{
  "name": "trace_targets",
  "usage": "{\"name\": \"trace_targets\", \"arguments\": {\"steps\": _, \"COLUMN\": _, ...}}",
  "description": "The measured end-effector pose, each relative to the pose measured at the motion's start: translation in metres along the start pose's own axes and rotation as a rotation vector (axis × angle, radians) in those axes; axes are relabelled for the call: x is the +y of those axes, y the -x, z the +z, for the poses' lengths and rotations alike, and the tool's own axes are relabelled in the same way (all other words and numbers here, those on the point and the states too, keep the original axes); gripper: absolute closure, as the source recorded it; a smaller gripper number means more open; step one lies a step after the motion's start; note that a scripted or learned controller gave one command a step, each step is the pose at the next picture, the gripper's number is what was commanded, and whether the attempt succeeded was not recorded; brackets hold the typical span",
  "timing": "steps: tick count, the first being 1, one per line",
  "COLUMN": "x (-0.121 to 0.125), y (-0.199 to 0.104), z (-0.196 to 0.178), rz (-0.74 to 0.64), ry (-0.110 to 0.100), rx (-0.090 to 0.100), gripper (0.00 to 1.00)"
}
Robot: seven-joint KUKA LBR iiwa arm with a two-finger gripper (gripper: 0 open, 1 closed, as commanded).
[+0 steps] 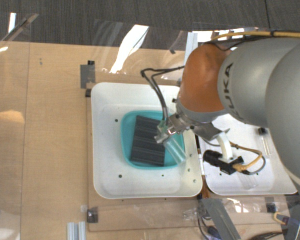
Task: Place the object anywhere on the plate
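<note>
Left bin [105, 179]: white, shallow, with bare floor along its left and front walls. Plate [126, 134]: teal, set right of the bin's centre. Object [147, 141]: dark ribbed block, lying flat on the plate, its right edge just beside the gripper [165, 133]. Gripper: over the plate's right rim, grip state cannot be told. Right bin [250, 184]: largely under the arm [250, 79].

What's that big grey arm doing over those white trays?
The arm reaches in from the right and leans over the left bin. In that bin sits a teal plate, and a dark ribbed block lies flat on it. The gripper hangs at the block's right edge, by the plate's rim.
</note>
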State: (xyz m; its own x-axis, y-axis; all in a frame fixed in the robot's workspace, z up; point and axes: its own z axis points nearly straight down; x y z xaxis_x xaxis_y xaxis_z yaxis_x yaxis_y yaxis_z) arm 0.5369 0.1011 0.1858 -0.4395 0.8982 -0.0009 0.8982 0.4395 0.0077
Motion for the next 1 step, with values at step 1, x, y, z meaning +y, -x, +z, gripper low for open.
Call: {"name": "trace_targets", "arguments": {"steps": 1, "x": -0.0002, "y": 0.0007, "z": -0.0001, "rz": 0.001, "ry": 0.0, "rx": 0.0, "gripper": 0.0}}
